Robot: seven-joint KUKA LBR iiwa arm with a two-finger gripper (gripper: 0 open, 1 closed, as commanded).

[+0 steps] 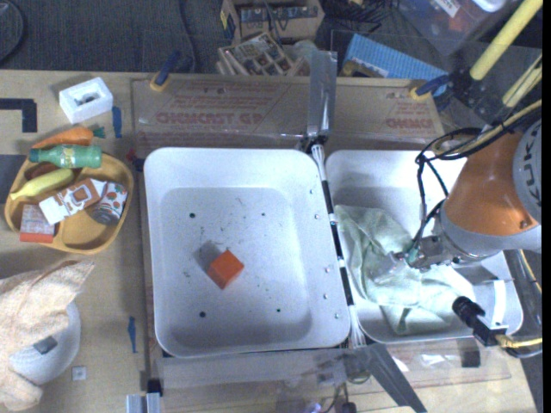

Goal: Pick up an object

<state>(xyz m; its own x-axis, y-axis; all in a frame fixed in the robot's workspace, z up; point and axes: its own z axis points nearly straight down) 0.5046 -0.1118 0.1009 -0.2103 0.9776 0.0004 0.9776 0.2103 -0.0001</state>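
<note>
From my feed I see the gripper [411, 258] down in the right bin [379, 170], pressed into the crumpled pale green cloth [379, 256] that lies across that bin's floor, but the wrist and the folds hide its tips, so I cannot tell how far it is open or whether it has any cloth in its grasp. In the left bin [172, 179] an orange block [227, 268] sits alone near the middle, well apart from the arm.
</note>
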